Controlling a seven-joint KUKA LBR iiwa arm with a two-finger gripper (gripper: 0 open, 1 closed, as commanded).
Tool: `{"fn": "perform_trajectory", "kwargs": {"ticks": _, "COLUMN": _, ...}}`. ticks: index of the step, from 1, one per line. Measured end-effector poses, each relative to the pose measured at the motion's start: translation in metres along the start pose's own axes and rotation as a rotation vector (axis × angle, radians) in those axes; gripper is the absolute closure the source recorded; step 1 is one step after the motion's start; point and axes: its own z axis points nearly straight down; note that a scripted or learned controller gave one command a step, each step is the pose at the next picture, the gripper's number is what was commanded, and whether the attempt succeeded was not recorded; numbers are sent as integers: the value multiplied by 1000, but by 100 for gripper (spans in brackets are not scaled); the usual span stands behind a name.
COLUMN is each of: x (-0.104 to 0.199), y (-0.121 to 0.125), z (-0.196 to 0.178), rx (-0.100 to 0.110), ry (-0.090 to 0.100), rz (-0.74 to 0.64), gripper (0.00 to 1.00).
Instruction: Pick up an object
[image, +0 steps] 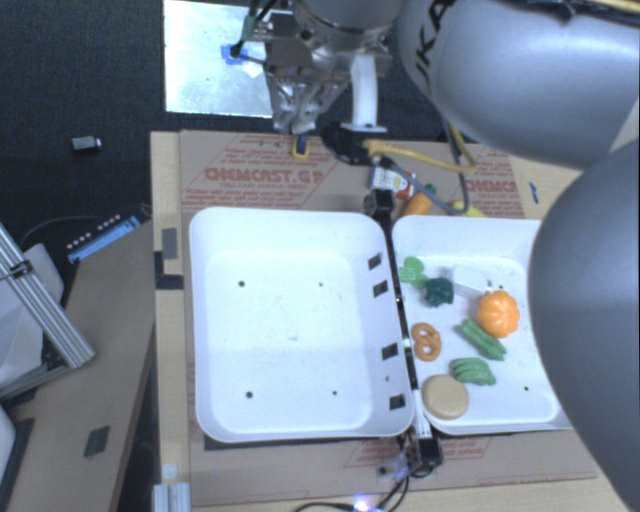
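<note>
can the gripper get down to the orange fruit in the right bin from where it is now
Probably yes. The gripper hangs above the bench's far edge, outside both bins. The orange fruit lies uncovered in the right bin, with a green piece close beside it that might get nudged.

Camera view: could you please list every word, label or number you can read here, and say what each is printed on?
"CHEMCAST GP": red print on the brown cardboard sheet under the two bins.
"K": large dark letter on the grey robot arm, cut off.
Smaller red print on the cardboard: too blurred to read.
</note>
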Motion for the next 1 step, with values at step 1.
{"fn": "perform_trajectory", "kwargs": {"ticks": 1, "x": 0, "y": -32, "z": -5, "rx": 5, "ry": 0, "rz": -2, "gripper": 100}}
